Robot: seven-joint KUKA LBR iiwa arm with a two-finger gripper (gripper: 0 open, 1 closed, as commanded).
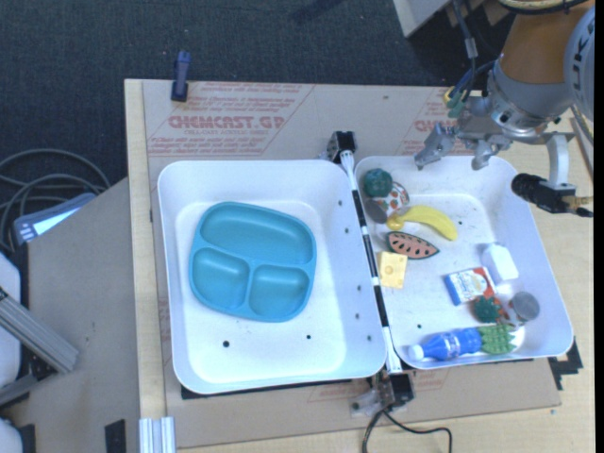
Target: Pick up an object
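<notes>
**My gripper above the right bin's far edge**

My gripper (456, 152) hangs over the far rim of the right bin (545, 253), its two fingers spread apart with nothing between them. Below and well apart lie a banana (427, 220), a blue bottle (448, 344) and what looks like a small carton (469, 284). The left bin (175, 281) holds a blue tray (252, 261).
</notes>
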